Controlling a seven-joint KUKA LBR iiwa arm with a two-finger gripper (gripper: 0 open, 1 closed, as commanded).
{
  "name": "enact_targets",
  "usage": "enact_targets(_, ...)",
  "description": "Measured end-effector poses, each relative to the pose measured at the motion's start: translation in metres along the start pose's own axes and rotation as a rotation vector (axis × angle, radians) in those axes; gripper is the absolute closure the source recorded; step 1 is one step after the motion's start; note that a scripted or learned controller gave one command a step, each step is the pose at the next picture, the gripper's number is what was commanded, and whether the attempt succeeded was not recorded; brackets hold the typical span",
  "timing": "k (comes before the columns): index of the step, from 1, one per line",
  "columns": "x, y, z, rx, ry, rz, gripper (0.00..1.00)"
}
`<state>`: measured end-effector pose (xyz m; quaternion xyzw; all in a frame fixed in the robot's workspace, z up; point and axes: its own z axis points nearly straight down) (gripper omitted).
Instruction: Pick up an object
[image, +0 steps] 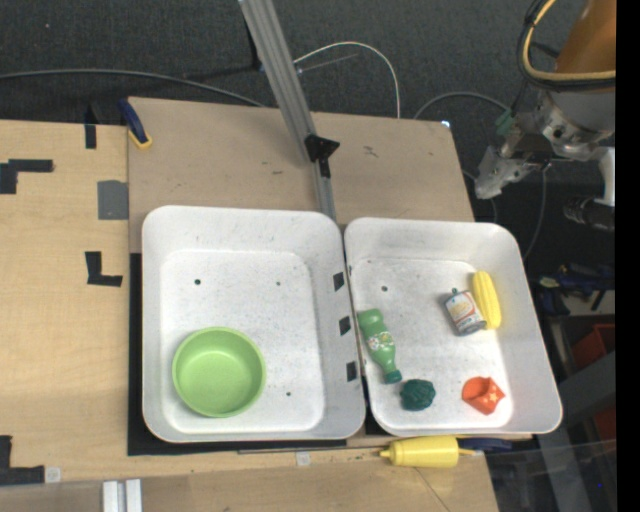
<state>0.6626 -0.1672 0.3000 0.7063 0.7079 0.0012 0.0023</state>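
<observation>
Left bin (160, 250): a shallow white tray on the left half of the bench, touching the right bin along its inner edge.
Green bowl (219, 372): sits upright in the left bin's near left corner, well apart from everything else.
Metal pole (290, 95): a grey bar slanting down from the top edge to the seam between the two bins.
Right bin (440, 238): white tray holding five small objects, all in its middle and near half.
Green bottle (379, 345): lies on its side near the right bin's left wall, cap end pointing toward the near edge.
Dark green lump (418, 394): just beside the bottle's cap end, close to the near wall.
Yellow bottle (425, 452): lies on the bench outside the bins, just beyond the right bin's near rim.
Small can (464, 312): grey with a label, tilted, touching or just beside the corn.
Red object (483, 395): near the right bin's near right corner, apart from the lump.
Yellow corn (487, 299): lies lengthwise near the right wall.
Gripper (497, 170): hangs off the bench beyond the right bin's far right corner, well apart from every object; whether its fingers are apart or closed cannot be told, and nothing is seen in them.
</observation>
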Motion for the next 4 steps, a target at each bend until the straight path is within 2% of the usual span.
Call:
enact_targets(1, 0.055, -0.006, 0.020, 0.007, 0.002, -0.003, 1.00)
enact_targets(2, 0.111, -0.009, 0.020, 0.007, 0.003, -0.004, 1.00)
enact_targets(4, 0.226, -0.006, 0.060, 0.009, 0.002, -0.004, 1.00)
